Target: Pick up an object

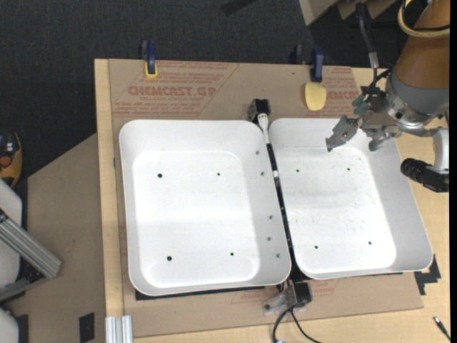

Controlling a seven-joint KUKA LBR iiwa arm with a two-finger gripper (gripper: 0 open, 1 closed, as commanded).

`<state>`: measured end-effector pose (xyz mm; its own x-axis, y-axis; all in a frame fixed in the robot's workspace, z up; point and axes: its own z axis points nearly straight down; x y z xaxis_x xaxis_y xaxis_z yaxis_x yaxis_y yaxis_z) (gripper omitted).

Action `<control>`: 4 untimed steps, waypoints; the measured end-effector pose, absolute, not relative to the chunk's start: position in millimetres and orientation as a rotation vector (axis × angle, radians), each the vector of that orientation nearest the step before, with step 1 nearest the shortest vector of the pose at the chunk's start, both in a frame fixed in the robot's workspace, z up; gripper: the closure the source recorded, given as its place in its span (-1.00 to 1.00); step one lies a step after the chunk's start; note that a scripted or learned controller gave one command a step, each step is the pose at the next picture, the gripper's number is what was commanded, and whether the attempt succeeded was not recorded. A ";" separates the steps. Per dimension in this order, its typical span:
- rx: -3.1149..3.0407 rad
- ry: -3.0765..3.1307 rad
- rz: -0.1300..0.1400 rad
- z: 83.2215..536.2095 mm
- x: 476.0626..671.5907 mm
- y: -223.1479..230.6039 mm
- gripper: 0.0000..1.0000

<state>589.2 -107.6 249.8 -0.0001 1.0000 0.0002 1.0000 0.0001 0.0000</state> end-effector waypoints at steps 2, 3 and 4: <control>-2.227 -2.235 -0.015 371.8 618.1 -93.9 1.00; -2.211 -2.220 0.007 284.6 618.5 -55.0 1.00; -2.236 -2.220 -0.002 333.3 621.1 -142.7 1.00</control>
